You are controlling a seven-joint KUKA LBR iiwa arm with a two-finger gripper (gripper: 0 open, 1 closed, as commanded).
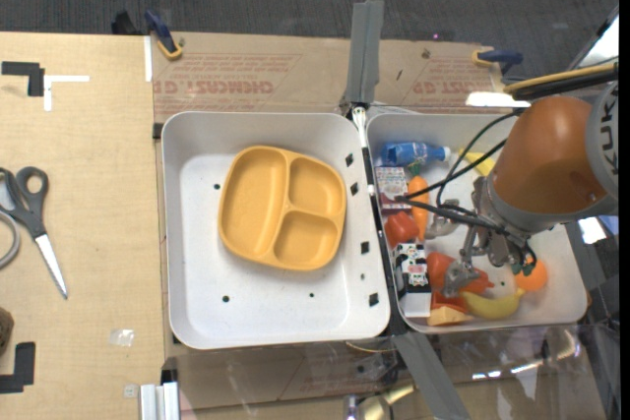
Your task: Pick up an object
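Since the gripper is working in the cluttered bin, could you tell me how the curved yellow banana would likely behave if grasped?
The curved yellow banana looks like a smooth toy, so probably light and stiff. Its tapered curve could slip or pivot between fingers. It lies against the white bin's near wall beside an orange ball, so a push would likely wedge it.

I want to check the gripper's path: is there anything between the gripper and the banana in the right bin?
Nothing visible stands between them. The gripper hangs low in the right bin, just left of the banana, with red and orange toys crowded close around.

Yellow-orange divided plate in white bin; yellow banana (blue bottle nearby).
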